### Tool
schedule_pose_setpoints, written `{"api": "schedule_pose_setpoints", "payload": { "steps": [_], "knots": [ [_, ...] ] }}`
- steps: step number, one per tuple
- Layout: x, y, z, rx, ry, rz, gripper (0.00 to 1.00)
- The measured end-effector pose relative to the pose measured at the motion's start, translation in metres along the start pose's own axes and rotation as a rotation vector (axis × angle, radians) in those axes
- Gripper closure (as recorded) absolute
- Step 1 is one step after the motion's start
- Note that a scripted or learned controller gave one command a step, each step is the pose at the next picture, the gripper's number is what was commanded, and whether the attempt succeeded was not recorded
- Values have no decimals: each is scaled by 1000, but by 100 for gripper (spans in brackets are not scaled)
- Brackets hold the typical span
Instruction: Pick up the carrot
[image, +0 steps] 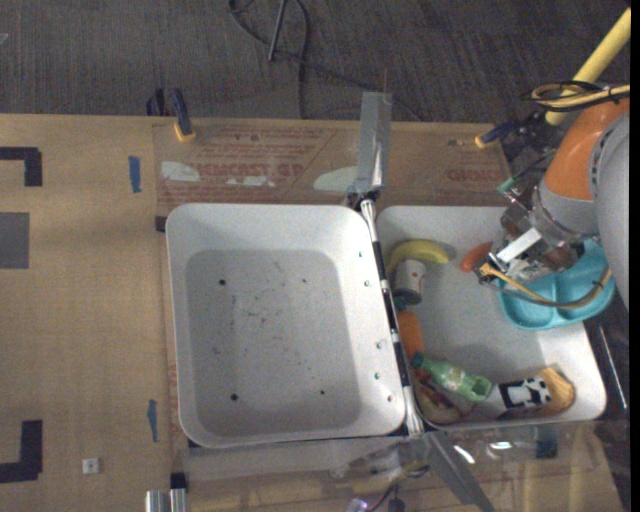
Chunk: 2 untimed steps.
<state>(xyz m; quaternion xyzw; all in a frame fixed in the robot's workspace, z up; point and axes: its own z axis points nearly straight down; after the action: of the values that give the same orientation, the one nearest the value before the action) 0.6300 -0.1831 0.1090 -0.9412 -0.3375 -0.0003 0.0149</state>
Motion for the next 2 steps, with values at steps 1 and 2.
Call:
{"api": "schedule_pose_setpoints", "payload": {
  "steps": [1, 2],
  "knots": [
    [48, -4, 15, -35, 7, 385, 100],
    [26, 17, 11, -29, 22, 455, 100]
  ]
}}
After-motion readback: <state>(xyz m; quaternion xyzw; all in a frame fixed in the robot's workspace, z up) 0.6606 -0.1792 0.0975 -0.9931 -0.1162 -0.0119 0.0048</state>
